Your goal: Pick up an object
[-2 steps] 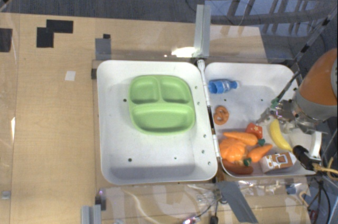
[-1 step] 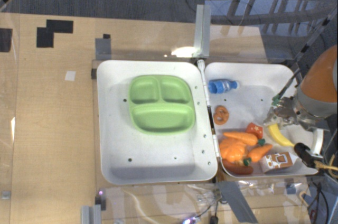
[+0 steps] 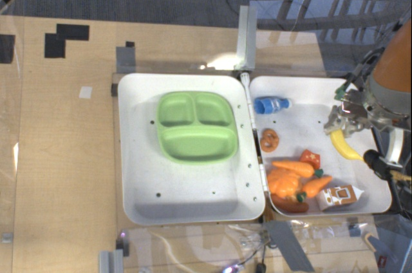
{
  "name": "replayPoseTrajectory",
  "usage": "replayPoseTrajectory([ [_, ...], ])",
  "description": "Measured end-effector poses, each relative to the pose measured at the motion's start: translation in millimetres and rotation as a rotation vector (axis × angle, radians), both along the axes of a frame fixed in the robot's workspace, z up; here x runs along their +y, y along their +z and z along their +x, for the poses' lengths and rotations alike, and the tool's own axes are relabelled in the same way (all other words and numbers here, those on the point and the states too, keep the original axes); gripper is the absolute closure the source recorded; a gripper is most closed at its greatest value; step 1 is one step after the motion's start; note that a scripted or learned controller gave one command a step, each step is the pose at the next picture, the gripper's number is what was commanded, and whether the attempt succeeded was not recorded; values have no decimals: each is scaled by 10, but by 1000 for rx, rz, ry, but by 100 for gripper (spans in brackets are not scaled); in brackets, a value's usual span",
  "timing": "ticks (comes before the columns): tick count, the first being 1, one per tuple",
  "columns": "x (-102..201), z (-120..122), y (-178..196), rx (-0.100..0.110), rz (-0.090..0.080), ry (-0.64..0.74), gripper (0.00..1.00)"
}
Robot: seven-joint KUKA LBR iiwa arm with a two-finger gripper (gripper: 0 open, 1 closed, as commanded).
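In the right bin lie a blue bottle, a brown pretzel, a yellow banana, two carrots, an orange pepper, a small red piece and a brown-and-white carton. My gripper hovers at the bin's right side, just above the banana's upper end. Nothing shows between its tips. The arm's orange band rises behind it and hides the bin's right wall.
The left bin holds a green divided plate. A metal divider post stands between the bins at the back. The toys crowd the right bin's front; bare white floor lies between bottle and banana.
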State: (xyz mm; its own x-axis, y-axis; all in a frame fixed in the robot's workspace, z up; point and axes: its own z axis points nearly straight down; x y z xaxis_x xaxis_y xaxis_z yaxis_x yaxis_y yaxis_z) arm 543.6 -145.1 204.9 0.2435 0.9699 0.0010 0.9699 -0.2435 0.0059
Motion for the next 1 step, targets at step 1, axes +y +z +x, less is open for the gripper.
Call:
replayPoseTrajectory([
  [1,160,-160,-140,3,1,-80,100],
])
